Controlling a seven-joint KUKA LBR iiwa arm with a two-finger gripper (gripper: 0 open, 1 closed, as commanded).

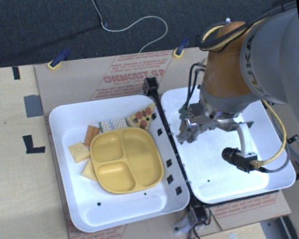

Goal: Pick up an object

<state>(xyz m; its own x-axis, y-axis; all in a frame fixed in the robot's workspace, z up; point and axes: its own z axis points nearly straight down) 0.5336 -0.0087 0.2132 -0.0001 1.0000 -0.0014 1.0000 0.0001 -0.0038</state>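
A mustard-yellow divided plate (126, 159) lies in the white left bin (79, 210). At its nine o'clock sit pale yellow squares (79, 152); at eleven o'clock an orange-brown piece (90, 134); at twelve a white strip with dark speckles (112, 124). The right bin (232, 187) is white. The arm (231, 70) is orange and grey. The counter (15, 192) is tan with black marks.

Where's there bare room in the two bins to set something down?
Left bin: a bare strip along the near wall, below the yellow divided plate. Its far half is crowded, with flat cards tucked around the plate. Right bin: bare floor near the front edge, though the arm and tool overhang its far half.
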